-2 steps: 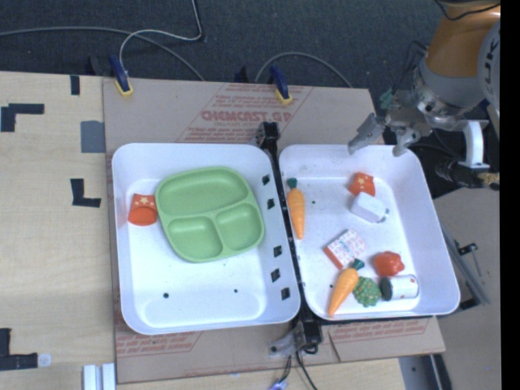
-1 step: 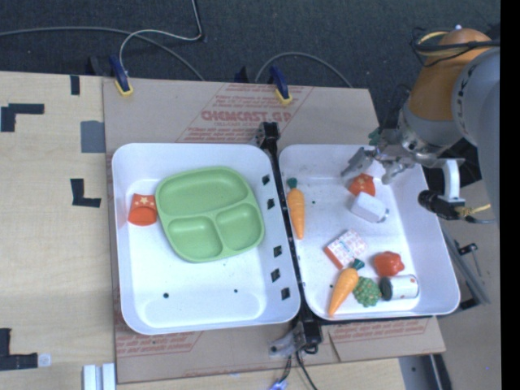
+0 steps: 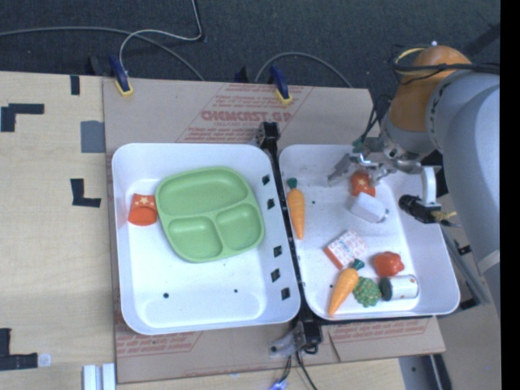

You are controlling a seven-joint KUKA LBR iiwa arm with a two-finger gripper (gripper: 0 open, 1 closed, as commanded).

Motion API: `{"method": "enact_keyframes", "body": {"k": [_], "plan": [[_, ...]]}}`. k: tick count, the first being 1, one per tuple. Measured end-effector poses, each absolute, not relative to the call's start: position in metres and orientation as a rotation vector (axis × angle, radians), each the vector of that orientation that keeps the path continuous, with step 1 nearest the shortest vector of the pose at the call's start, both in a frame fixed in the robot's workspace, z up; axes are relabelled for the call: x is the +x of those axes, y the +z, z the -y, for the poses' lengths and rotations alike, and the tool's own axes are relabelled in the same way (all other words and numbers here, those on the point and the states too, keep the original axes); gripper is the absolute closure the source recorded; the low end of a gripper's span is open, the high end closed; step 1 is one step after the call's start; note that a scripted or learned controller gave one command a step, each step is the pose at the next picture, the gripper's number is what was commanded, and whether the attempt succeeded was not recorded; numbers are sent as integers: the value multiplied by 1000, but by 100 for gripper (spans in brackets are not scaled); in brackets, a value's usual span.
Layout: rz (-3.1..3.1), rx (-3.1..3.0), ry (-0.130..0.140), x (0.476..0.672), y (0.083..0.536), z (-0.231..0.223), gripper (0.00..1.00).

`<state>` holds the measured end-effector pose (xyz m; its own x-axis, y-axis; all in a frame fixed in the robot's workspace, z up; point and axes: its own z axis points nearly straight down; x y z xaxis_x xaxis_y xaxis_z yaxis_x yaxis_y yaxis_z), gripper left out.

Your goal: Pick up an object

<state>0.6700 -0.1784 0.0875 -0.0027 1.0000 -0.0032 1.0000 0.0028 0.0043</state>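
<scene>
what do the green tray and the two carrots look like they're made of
The green tray looks like moulded plastic with a matte to satin finish: one even colour, rounded rims, three pressed compartments. The carrot by the divider and the carrot near the front look like toy plastic or rubber: flat uniform orange, smooth skin. The view cannot settle whether they are hard or soft.

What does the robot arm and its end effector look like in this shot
The arm is bulky, rounded and light grey, with a glossy orange band above the wrist. Dark cables run along that band. The end effector is small, grey metal, with thin fingers. A black fitting sticks out beside the grey casing.
</scene>
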Motion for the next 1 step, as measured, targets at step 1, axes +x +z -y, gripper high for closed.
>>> {"method": "enact_keyframes", "body": {"k": [1], "plan": [[-2221, 2211, 0, 670, 97, 178, 100]]}}
